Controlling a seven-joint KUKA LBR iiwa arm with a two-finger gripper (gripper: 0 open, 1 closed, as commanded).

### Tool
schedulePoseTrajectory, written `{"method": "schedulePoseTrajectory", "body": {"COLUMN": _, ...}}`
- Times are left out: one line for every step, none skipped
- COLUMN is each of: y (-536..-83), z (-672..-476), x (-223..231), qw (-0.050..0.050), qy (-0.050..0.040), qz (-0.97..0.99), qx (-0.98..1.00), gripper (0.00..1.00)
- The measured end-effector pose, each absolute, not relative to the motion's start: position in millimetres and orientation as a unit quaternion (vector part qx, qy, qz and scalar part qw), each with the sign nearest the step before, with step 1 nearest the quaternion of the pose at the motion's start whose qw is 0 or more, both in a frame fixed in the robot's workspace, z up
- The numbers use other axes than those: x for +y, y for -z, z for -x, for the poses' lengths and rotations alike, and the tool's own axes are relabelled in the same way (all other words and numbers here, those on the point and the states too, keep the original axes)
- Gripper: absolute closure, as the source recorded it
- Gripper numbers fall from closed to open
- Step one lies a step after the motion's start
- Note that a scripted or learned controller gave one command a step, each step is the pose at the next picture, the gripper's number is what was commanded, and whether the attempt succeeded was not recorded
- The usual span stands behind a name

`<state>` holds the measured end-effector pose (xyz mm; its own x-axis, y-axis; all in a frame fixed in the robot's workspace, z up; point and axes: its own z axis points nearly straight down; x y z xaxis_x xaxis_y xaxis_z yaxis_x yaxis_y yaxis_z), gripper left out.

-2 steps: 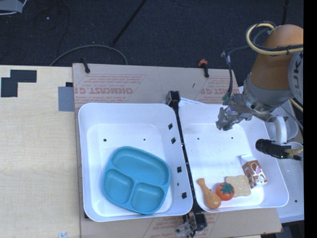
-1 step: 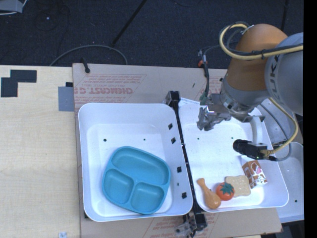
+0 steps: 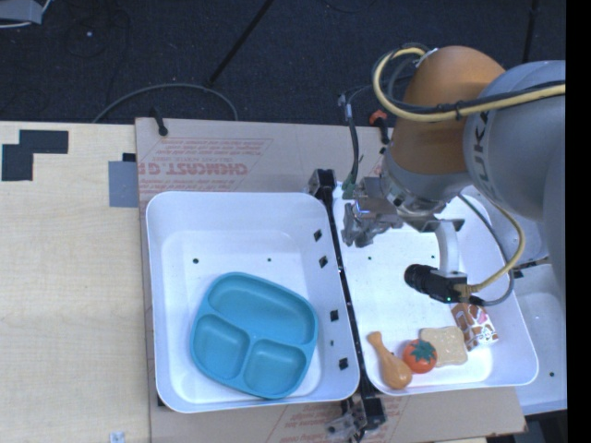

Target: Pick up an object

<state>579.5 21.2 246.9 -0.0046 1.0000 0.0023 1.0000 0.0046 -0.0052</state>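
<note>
Camera view: gripper [image 3: 363, 227] hangs beside left wall of right bin [image 3: 388, 305].

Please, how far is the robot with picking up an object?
Done: nothing looks lifted; the drumstick, tomato and bread slice lie at the right bin's near edge. In hand: the gripper hangs over that bin's far inner corner, apart from them. Left: reach one, grasp it, lift it.

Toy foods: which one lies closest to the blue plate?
The tan chicken leg. It lies at the end of the row, beside the red tomato; the toast sits farther still from the blue plate.
</note>
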Motion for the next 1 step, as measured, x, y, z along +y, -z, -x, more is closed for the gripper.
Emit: {"method": "schedulePoseTrajectory", "body": {"y": -231.7, "z": -566.6, "x": 75.6, "qw": 0.003, "qy": -0.0016, "qz": 0.705, "qx": -0.709, "gripper": 1.0}}
